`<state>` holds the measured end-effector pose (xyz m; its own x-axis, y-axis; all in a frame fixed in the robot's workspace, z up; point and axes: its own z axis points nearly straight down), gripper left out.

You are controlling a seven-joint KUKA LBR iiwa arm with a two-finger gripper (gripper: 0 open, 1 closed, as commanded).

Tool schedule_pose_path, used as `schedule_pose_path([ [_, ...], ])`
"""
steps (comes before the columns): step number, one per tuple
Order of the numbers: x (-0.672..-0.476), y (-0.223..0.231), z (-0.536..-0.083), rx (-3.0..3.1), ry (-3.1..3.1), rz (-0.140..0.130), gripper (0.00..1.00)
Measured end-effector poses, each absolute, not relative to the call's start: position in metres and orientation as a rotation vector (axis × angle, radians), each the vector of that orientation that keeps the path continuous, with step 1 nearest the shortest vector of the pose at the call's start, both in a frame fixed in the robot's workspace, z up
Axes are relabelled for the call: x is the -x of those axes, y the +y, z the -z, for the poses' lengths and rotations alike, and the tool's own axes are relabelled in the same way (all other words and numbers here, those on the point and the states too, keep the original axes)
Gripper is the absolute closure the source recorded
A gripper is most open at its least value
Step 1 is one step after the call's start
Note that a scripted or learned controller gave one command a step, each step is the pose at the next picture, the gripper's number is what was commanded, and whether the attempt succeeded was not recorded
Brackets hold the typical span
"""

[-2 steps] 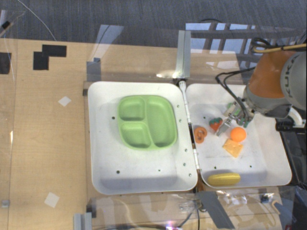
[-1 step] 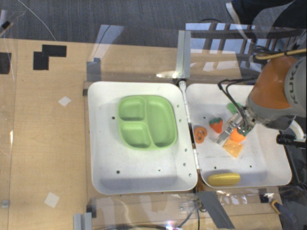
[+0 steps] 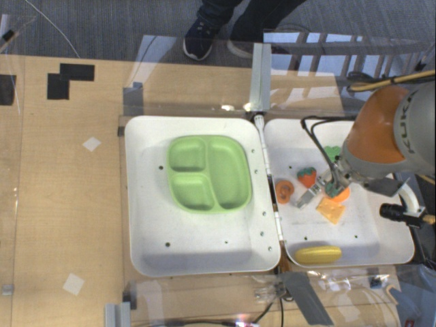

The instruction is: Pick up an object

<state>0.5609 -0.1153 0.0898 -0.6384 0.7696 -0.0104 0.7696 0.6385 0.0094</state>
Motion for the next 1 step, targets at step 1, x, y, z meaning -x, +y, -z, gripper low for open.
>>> schedule_pose_path([
  [1, -0.5490, -0.1018, -0.0899, -1.620, 2.675, -0.008, 0.00],
])
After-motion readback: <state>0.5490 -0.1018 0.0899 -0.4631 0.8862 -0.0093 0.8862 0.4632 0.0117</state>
